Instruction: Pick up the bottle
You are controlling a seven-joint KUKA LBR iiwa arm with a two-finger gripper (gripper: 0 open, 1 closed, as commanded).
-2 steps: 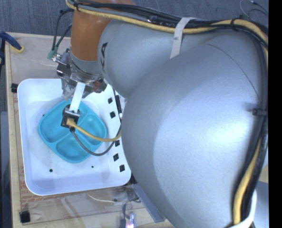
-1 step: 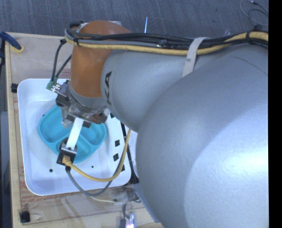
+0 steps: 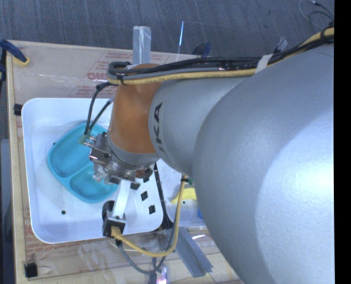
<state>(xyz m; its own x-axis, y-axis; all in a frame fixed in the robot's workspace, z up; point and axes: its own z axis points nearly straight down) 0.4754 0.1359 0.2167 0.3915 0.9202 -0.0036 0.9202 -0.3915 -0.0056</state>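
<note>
Your claw (image 3: 109, 175) hangs low over the left white bin (image 3: 36, 158), at the end of the grey arm (image 3: 252, 158) that reaches in from the right and covers most of the frame. The orange band (image 3: 131, 117) sits just above and behind the claw. The wrist body hides the claw's working end from this slant, so you cannot tell whether it is apart or together, and nothing can be seen clamped in it.

Directly beneath and to the left of the claw lies a turquoise divided dish (image 3: 71, 158), flat on the bin floor. The claw overlaps the dish's right edge, but you cannot tell whether they touch.

To the right of the claw, a small yellow item (image 3: 188, 195) peeks out from under the arm. Too little of it shows to name it, so you cannot tell whether it is the bottle, and the bottle's place cannot be read here.

Just below the claw, a white bracket with black squares (image 3: 129, 197) slants down towards the bin's near rim and ends in a small black block (image 3: 112, 225). A yellow cable (image 3: 151, 250) loops from there over the surface (image 3: 63, 70).

Well beyond the claw, past the bin's far rim, a clear upright post (image 3: 141, 43) stands on the surface. Far to the claw's upper left, a blue clamp (image 3: 13, 49) grips the surface's corner.
</note>
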